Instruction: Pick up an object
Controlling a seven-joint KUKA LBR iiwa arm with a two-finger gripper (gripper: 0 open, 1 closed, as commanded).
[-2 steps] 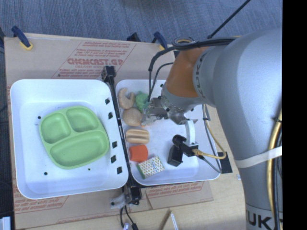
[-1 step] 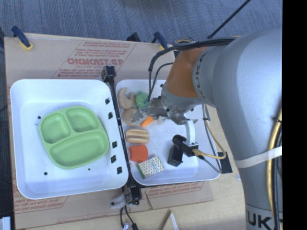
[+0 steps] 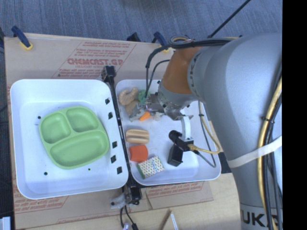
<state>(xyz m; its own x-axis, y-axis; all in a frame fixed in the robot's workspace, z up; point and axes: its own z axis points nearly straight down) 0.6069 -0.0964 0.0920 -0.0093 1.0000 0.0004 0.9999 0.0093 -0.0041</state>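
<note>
bright even overhead light, soft shadows, white bins (image 3: 29, 99) near blown out, slight overall softness.

Glossy white plastic bins (image 3: 29, 143), matt green plastic tray (image 3: 74, 137), brown cardboard (image 3: 91, 56) beneath, smooth grey arm (image 3: 240, 95)

1 fixed camera above the bench, angled down — both bins (image 3: 29, 176) in frame

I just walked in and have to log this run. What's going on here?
The KUKA arm reaches in from the right and hangs low over the right bin, its gripper near the small items at the far end. A hot-dog toy, a red block and a patterned box lie loose nearer the camera. The green divided plate sits in the left bin. I can't tell whether anything is grasped.
</note>
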